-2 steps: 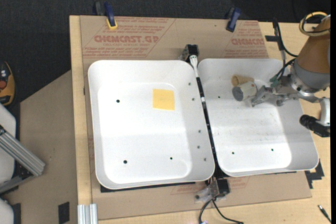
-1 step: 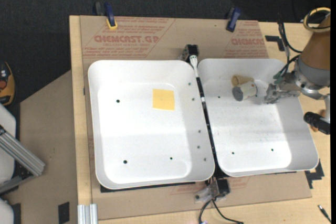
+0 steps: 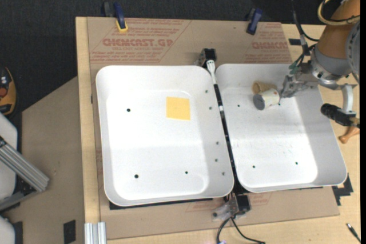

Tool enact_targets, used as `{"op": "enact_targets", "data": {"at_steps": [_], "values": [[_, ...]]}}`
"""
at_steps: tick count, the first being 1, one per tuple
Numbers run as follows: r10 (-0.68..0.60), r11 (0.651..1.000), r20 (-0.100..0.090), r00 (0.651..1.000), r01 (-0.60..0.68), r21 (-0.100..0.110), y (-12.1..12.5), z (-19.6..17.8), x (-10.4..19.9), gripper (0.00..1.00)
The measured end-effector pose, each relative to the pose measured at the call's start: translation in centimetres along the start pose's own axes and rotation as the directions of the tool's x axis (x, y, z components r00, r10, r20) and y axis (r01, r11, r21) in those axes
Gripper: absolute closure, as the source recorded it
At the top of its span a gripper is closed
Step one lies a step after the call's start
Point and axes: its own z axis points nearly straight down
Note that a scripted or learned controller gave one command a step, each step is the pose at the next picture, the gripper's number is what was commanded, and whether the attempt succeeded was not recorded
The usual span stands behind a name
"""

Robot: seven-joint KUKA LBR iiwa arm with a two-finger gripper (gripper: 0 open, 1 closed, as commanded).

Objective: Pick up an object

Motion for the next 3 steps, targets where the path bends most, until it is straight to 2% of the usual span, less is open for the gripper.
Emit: {"op": "enact_targets", "data": {"at_steps": [1, 2, 3], "values": [[0.003, 1.0, -0.006, 1.0, -0.003, 0.012, -5.4, -0.1, 3.7, 1.0], [0.0, 1.0, -0.011, 1.0, 0.0, 0.02, -18.1, -1.6, 13.0, 1.0], [-0.001, 1.0, 0.0, 1.0, 0.001, -0.013, -17.1, -31.0, 13.7, 1.0]]}}
